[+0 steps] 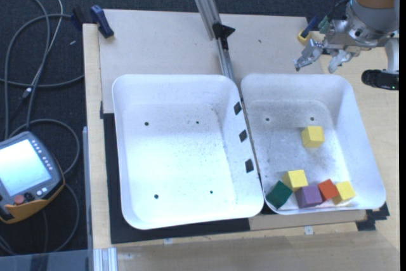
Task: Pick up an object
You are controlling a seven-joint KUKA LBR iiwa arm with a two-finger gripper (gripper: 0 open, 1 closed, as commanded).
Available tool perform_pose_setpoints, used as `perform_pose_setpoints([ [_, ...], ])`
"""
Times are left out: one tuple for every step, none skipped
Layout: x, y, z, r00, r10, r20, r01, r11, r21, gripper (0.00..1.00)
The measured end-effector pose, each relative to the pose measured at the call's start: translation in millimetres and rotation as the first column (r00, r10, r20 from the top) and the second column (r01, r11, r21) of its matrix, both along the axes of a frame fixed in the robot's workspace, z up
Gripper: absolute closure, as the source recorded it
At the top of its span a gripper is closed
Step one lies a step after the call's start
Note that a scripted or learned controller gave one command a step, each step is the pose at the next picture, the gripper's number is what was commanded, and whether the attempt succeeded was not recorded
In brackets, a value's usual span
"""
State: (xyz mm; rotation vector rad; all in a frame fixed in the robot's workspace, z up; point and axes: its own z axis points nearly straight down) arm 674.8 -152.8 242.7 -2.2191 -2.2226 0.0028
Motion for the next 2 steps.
perform_pose_setpoints([
  [-66,-37,-123,1.0,-0.004,-0.009,0.004,1.0,0.003,0.0],
  [-96,-16,-144,1.0,-0.002,-0.004,0.002,1.0,0.003,0.0],
])
